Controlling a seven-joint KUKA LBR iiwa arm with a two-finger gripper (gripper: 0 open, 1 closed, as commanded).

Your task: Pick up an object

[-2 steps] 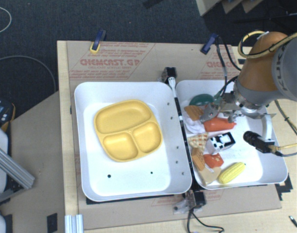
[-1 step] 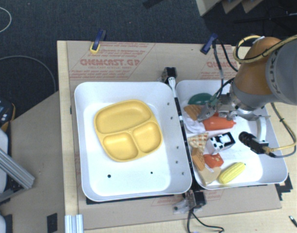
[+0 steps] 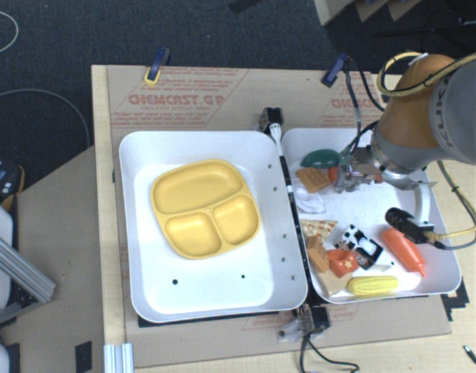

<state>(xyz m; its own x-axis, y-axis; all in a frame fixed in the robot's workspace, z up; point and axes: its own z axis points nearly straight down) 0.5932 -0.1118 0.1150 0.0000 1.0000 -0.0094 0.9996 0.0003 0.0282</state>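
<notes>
The arm (image 3: 425,123) reached in from the right over the right bin (image 3: 378,200), its orange band above the wrist. The gripper (image 3: 348,174) sat low over the bin's far left part, just beside a brown piece (image 3: 312,179) and a green piece (image 3: 320,159). Whether it touched either one could not be told. Whether the gripper was spread or pressed together could not be told either, and nothing showed plainly in its grasp.

The things to pick from all lay in the right bin. The green piece was at the far left corner, with the brown piece just in front of it. A white piece (image 3: 309,202) lay nearer the camera, against the bin's left wall. Nearer still was a tan piece (image 3: 320,228) with a grid pattern, and just beside it a small black-and-white toy (image 3: 348,238). A red piece (image 3: 341,263) lay touching or nearly touching that toy on its near side. A yellow corn (image 3: 372,285) lay along the near wall. An orange carrot (image 3: 403,249) lay at a slant towards the bin's right side, apart from the gripper.

The left bin (image 3: 137,231) held a yellow plate (image 3: 205,208) with three compartments, lying flat towards its far side. Both bins sat side by side on the bench (image 3: 106,130), their walls touching or nearly so.
</notes>
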